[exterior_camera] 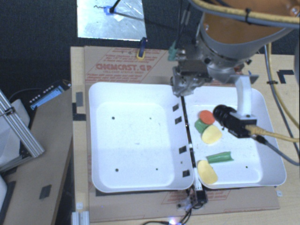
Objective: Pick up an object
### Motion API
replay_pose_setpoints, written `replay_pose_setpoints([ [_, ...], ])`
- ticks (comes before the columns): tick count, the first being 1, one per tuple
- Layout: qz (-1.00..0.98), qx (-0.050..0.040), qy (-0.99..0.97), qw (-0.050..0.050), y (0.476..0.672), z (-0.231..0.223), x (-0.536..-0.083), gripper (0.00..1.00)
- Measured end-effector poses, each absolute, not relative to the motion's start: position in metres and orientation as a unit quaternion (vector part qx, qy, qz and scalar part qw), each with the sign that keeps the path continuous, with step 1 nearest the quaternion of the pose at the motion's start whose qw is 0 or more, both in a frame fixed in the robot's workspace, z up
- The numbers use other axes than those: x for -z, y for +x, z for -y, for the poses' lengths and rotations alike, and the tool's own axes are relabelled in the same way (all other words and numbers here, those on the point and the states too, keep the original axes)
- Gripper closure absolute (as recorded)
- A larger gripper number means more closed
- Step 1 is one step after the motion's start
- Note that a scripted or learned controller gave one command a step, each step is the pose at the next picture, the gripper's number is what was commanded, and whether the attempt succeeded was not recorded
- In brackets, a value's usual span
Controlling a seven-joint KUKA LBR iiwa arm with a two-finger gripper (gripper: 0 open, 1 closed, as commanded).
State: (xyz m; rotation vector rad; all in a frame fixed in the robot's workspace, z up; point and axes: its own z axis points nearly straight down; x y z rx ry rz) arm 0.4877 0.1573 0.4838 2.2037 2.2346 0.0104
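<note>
arm (243, 18) big and close, up top | gripper (183, 86) over the wall between the bins; can't tell what it's doing | toys in right bin (269, 121): orange piece (206, 116), yellow piece (212, 135), green stick (219, 157) | risk: toys crowd together, grab could slip or hit the wall | black camera (232, 119) hides some toys.

A single fixed camera looks down at a slant from above the surface (79, 139), near enough that the two white bins (131, 139) fill most of the frame. The far edge lies toward the top. The arm (243, 27) reaches in from the upper right and looms large, close to the lens.
</note>
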Motion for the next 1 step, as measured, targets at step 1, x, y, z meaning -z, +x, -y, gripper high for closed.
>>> replay_pose_setpoints([
  [1, -0.712, -0.0031, 0.702, 0.001, 0.4876, -0.1573, -0.4835, 0.00],
])
